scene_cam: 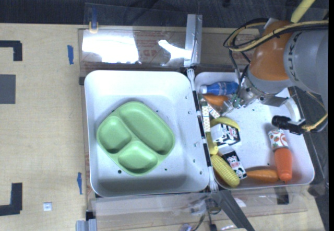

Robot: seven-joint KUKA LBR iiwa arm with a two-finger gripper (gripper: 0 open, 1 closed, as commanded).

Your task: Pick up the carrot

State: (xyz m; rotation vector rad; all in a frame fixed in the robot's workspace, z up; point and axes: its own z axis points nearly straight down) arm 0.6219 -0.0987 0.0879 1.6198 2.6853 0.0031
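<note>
camera view is showing the gripper (239, 98), finger spacing unclear, hovering beside a smooth tapered carrot (215, 101) near the right bin's (302, 143) far-left corner.

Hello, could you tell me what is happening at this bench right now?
The arm reaches from the right into the right bin, its gripper low at the far left corner, right by a carrot and a blue bottle. Another carrot, a corn cob and a banana lie nearer. The left bin holds a green divided plate.
</note>
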